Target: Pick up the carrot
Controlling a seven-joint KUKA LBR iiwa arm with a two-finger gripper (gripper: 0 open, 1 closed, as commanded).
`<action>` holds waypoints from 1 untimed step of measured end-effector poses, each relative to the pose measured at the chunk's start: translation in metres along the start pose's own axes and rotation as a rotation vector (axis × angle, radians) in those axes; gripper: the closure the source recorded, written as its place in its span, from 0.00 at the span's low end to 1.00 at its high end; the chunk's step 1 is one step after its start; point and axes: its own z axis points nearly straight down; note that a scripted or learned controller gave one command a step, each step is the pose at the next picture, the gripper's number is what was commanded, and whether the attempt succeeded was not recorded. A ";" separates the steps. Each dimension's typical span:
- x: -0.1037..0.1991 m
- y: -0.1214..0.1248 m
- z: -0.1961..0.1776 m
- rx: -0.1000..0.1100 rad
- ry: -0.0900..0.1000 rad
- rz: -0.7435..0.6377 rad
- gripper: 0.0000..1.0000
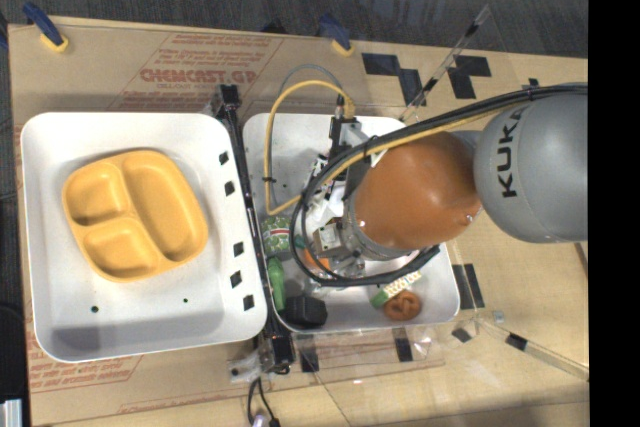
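The arm's orange band (410,190) and grey wrist hang over the right bin (290,140) and cover most of its middle. My gripper (323,250) points down toward the bin's left part, between the wrist and the floor. A small orange sliver (314,267) peeks out just under it; it looks like the carrot, and the rest of it is hidden. I cannot tell whether the gripper touches it.
A yellow three-compartment plate (135,212) lies in the left bin (120,325). In the right bin, a green item (275,283) and a black item (305,312) lie at the front left, and a brown ring-shaped toy (404,303) at the front right. Cables loop over the back.
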 end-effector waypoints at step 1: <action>0.084 -0.020 0.005 -0.027 -0.002 -0.406 1.00</action>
